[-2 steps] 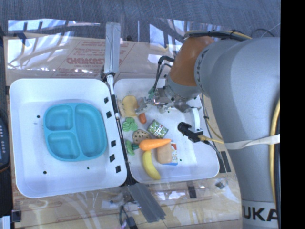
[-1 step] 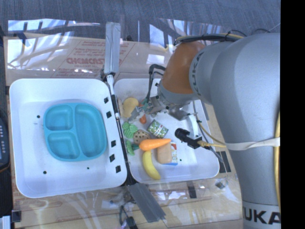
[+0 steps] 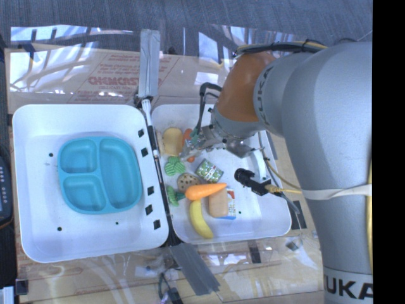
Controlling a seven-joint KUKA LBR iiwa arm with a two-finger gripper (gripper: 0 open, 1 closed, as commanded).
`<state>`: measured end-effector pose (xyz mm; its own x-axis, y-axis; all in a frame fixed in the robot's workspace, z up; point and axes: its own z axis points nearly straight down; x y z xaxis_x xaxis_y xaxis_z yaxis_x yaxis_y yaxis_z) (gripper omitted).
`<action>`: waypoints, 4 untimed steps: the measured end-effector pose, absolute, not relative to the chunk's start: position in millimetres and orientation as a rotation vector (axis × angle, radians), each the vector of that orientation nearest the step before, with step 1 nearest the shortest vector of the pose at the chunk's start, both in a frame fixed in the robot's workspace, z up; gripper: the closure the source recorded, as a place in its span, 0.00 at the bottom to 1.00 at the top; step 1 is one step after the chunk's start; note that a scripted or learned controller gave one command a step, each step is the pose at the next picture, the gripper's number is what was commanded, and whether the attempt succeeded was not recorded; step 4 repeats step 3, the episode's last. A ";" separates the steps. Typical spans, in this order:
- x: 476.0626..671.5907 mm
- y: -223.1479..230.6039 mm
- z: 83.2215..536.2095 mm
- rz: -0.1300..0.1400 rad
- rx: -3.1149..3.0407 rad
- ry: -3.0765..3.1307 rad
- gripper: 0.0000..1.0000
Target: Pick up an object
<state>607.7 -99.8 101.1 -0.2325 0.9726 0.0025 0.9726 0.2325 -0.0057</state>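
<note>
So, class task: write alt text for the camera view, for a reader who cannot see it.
A grey arm reaches from the right into the right bin, its gripper low over toy food: a banana, a carrot and a green can. The left bin holds a blue divided tray.

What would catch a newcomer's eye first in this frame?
The big grey arm with its orange band fills the right side, reaching down into the right bin. That bin holds a bright heap of toy food: a banana, a carrot and a yellow piece. The left bin holds a blue divided plate.
</note>
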 end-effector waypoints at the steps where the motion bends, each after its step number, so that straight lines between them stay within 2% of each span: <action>1: 592.8 -124.3 92.1 0.002 -1.764 -2.596 1.00; 2: 616.4 -83.2 193.6 -0.001 -2.121 -2.319 1.00; 3: 602.8 -42.8 190.9 0.005 -1.882 -2.509 1.00; 4: 602.8 -42.8 190.9 0.005 -1.882 -2.509 1.00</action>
